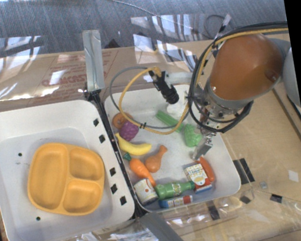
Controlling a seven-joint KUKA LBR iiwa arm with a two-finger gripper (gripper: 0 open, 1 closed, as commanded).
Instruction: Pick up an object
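Note:
My gripper (203, 147) hangs low over the right side of the right bin (226, 158), below the orange wrist band (241, 67). It sits just under a green leafy toy (192, 134) and above a red ketchup bottle (206, 171). Further toy foods lie in this bin: purple grapes (129, 130), a banana (134, 147), a carrot (141, 170), a chicken drumstick (157, 158), a green vegetable (167, 118), a green bottle (174, 188), a small can (144, 191) and a small carton (193, 173). Nothing is visibly held in the gripper.
The left bin (4, 136) holds a yellow divided plate (64, 178). A yellow cable (128, 86) and black cables loop over the right bin's far edge, near a black connector (165, 90). A blue box (174, 201) lies against the right bin's near wall.

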